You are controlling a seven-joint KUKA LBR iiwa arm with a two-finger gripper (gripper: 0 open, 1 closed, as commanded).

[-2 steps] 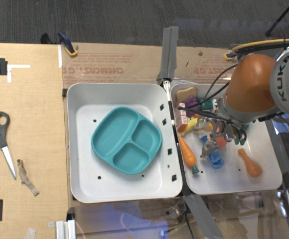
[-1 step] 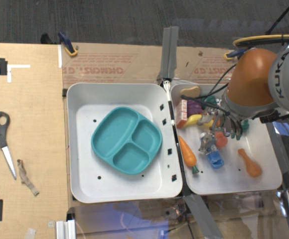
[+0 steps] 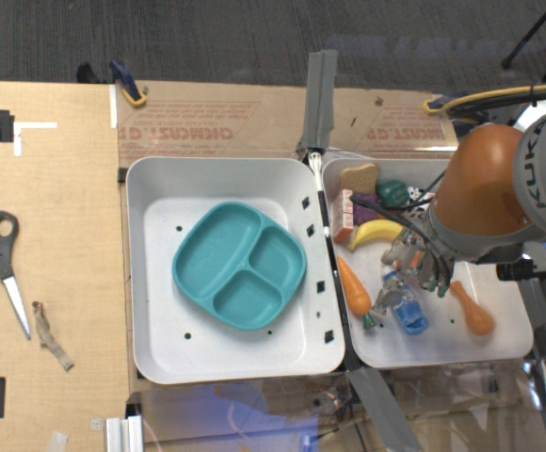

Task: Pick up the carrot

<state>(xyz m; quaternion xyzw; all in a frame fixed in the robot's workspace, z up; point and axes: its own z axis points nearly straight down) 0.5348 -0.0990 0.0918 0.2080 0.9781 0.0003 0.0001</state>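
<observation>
Down in the right bin (image 3: 499, 347), the pincer (image 3: 407, 276) hangs low over a blue toy (image 3: 410, 316); I cannot tell how it is set. Just to its left, the carrot (image 3: 353, 285) lies by the bin's left wall. A banana (image 3: 375, 233) sits above it. The left bin (image 3: 151, 347) holds a teal plate (image 3: 240, 266).

A single fixed camera looks down at a slant from above the bench, far enough off to take in both white bins. The left bin (image 3: 141, 281) sits near the middle of the frame; the right bin (image 3: 442, 351) lies beside it, toward the right edge.
</observation>
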